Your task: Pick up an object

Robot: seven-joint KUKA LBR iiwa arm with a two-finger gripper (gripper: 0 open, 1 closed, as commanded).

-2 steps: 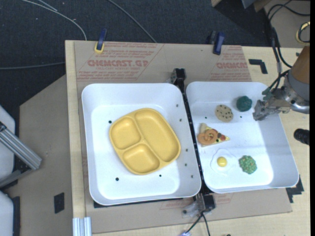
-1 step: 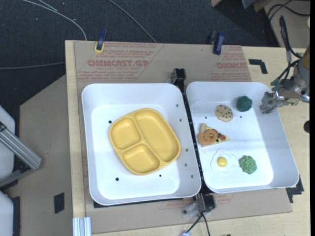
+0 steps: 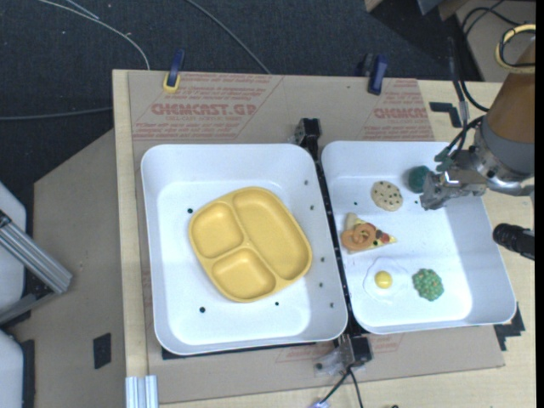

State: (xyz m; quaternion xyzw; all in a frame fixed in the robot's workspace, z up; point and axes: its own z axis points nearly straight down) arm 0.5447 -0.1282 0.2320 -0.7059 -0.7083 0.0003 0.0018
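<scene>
Grey arm's gripper [image 3: 435, 190] hangs in right bin [image 3: 476, 253] beside teal object [image 3: 417, 178]; finger state indeterminable.

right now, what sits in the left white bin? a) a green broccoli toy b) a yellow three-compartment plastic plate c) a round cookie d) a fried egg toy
b: the yellow three-compartment plastic plate lies in the left white bin, while the fried egg toy, green broccoli toy and round cookie all lie in the right white bin.
</scene>
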